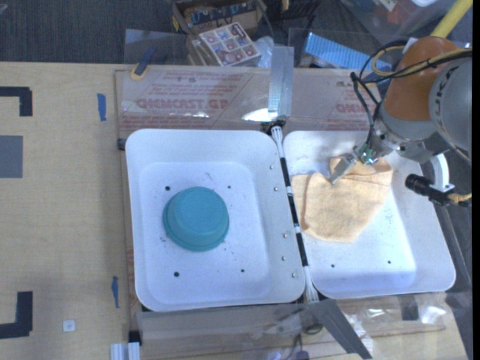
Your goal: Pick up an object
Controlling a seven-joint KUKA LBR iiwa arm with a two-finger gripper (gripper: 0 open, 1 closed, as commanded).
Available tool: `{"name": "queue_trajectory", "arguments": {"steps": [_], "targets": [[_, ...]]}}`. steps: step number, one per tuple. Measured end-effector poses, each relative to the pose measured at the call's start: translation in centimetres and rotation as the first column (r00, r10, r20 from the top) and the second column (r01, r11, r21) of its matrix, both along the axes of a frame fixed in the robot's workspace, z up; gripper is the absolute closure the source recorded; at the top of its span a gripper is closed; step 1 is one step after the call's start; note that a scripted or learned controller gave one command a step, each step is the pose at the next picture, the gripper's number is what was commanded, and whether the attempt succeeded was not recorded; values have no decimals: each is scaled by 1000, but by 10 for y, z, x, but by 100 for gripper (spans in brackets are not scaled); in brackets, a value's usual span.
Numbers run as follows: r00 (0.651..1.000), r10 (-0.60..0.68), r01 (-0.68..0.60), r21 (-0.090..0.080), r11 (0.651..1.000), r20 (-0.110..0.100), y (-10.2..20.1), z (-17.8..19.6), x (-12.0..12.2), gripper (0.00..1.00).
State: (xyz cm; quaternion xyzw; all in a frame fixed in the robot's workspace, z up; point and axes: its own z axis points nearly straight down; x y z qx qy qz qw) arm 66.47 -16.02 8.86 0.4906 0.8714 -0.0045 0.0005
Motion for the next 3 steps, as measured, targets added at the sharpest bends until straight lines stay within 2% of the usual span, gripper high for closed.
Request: {"name": "queue_trajectory", "arguments": {"steps": [1, 2, 3], "targets": [[1000, 0, 0, 3, 1000, 12, 2, 13, 3, 100], [976, -216, 216, 8, 976, 8, 86, 97, -22, 100], [991, -137, 137, 8, 991, 8, 188, 120, 3, 100]]}}
